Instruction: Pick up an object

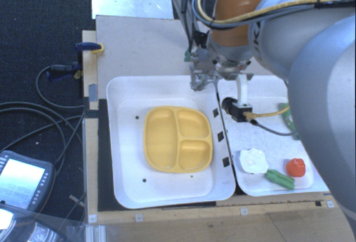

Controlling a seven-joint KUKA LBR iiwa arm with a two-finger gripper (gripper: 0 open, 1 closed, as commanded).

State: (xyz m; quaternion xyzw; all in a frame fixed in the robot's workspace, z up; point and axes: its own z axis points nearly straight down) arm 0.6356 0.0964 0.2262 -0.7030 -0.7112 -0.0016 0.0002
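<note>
While the gripper (218,86) hangs over the bins' dividing rims, its grip impossible to make out, it seems mid-approach and must next drop toward the red toy (296,167) in the right bin (261,124).

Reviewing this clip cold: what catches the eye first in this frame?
The big grey arm with its orange band fills the upper right, its gripper hanging over the divide between the two white bins. Next comes the yellow divided plate in the middle of the left bin. In the right bin's near corner lie small toys, including a red one.
</note>
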